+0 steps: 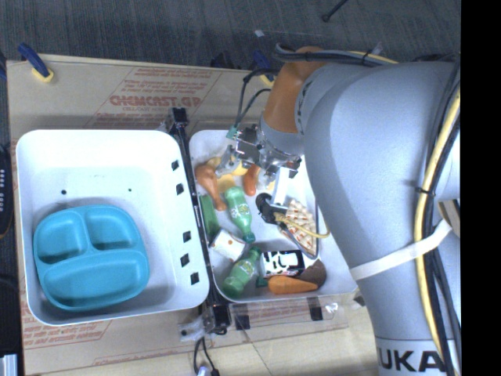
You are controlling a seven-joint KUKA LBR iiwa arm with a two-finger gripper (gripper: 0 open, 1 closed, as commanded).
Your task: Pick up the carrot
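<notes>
Gripper: gripper (252,163) low in the upper part of the right bin (333,288), among the clutter; grip state cannot be told.
Carrot: carrot (293,285) lies flat at the bin's lower edge, well apart from the gripper.
Progress: judged not yet picked; reach, grasp and lift remain.
Left bin: blue tray (90,253).
Writing: "CHEMCAST GP" on the brown sheet (156,92) covering the counter; "UKA" on the arm (376,186), lower right.

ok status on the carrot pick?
End effector low over right bin's far end, grip unclear. Carrot lies at near edge, untouched. Green bottles and clutter between.
</notes>
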